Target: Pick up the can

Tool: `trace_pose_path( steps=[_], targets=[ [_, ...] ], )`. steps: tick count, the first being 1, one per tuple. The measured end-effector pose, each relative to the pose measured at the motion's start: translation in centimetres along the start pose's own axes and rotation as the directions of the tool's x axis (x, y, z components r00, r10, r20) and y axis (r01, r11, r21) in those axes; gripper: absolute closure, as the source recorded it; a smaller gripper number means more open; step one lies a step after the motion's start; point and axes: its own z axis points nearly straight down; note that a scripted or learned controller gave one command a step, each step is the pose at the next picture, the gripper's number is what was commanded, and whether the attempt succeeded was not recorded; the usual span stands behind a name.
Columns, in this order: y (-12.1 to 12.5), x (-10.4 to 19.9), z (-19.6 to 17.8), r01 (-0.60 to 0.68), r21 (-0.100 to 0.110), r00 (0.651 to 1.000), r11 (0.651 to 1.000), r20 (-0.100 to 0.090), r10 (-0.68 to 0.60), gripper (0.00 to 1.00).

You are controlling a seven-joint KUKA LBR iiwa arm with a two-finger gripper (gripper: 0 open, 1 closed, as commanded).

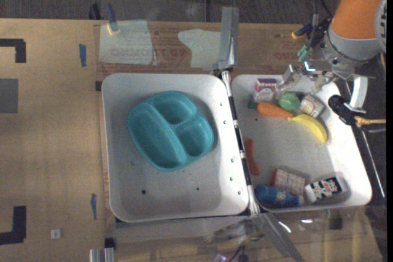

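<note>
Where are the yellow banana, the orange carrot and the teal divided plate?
yellow banana [312,126]: camera view, right bin, middle of its curved body.
orange carrot [274,110]: camera view, right bin, middle of its length.
teal divided plate [161,132]: camera view, left bin, floor of its large compartment.

teal divided plate [171,129] lies in the left bin [116,193]; banana [312,126] and carrot [274,110] in the right bin [359,184].
</note>
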Motion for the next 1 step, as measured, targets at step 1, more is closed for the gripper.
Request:
trace_pose_path(
  steps=[1],
  targets=[
    [2.42,-6.91,4.98,-0.096,-0.003,0.995,0.995,0.002,0.096,0.00]
  ],
)
